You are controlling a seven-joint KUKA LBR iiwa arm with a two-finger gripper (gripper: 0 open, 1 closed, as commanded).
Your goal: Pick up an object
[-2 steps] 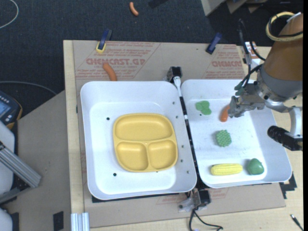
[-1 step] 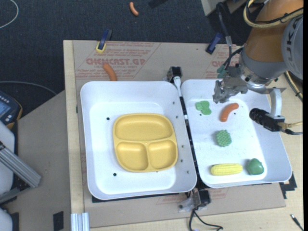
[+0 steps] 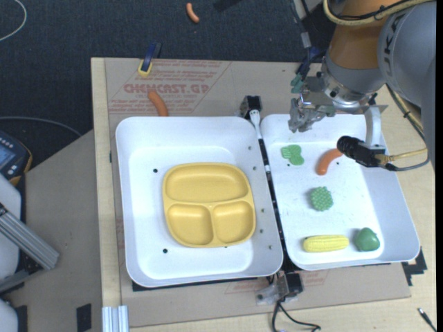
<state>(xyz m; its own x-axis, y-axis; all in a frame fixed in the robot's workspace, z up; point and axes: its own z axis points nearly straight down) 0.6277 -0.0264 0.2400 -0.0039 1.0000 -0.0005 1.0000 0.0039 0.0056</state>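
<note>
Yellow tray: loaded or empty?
Empty. The yellow tray in the left bin shows three bare compartments; the corn cob lies in the right bin.

arm: reaching from right | tool (image 3: 302,121): pointing down, upper centre-right

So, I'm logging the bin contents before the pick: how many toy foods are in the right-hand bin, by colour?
Green: 3
Orange: 1
Yellow: 1
Total: 5
</note>
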